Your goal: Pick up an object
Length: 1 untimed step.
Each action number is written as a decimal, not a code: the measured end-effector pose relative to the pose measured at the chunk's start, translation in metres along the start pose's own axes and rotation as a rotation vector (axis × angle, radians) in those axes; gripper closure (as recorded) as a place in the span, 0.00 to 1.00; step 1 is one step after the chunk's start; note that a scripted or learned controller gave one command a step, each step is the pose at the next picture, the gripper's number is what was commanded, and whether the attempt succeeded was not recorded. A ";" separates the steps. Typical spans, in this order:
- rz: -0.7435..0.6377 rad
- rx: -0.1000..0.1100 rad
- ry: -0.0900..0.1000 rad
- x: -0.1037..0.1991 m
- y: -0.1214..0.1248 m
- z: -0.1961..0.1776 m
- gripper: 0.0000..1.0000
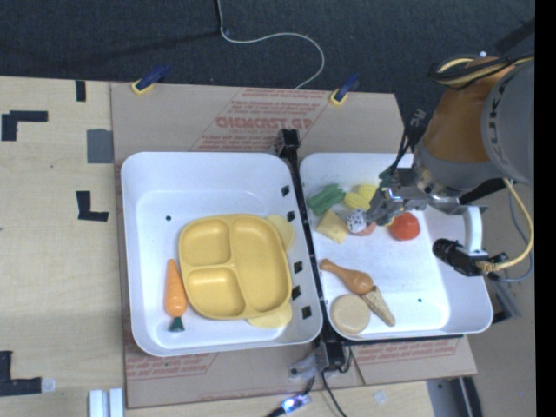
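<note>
Right bin (452,315), near edge: round tan biscuit (351,314), touching a cone (380,306) that lies tilted to its right. Just behind them, a brown drumstick (347,276), lying across the bin floor.

Right bin, far half: yellow wedge (332,227) beside the divider; a white die (355,223) just right of it; a green pepper (326,199) behind the wedge; a yellow piece (360,198) next to the pepper; a red tomato (404,226) to the right, near the die but apart from it.

Gripper (382,205): down over this far cluster, tip just beside the die and tomato. Jaw opening cannot be told from this angle; nothing can be seen held between them.

Arm (473,124): grey with orange band, entering from the right above the right bin.

Left bin (139,233): yellow sectioned tray (233,263) in the middle, resting on paler yellow pieces that show at its right and near edges. An orange carrot (175,292) lies along the tray's left side, green end toward the near edge.

Behind the bins: cardboard sheet (261,115) with two blue-and-yellow clamps (149,78) at its far edge, and a white cable (269,37) on dark cloth.
</note>
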<state>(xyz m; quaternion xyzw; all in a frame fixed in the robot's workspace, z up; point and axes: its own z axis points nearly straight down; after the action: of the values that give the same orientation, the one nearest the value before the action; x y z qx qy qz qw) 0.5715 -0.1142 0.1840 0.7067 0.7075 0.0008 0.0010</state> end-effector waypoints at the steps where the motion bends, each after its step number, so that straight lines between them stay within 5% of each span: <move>1: -0.001 0.000 0.000 0.001 0.001 -0.043 1.00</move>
<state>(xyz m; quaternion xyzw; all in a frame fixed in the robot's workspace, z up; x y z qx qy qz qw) 0.5722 -0.1135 0.2267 0.7064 0.7078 0.0008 0.0010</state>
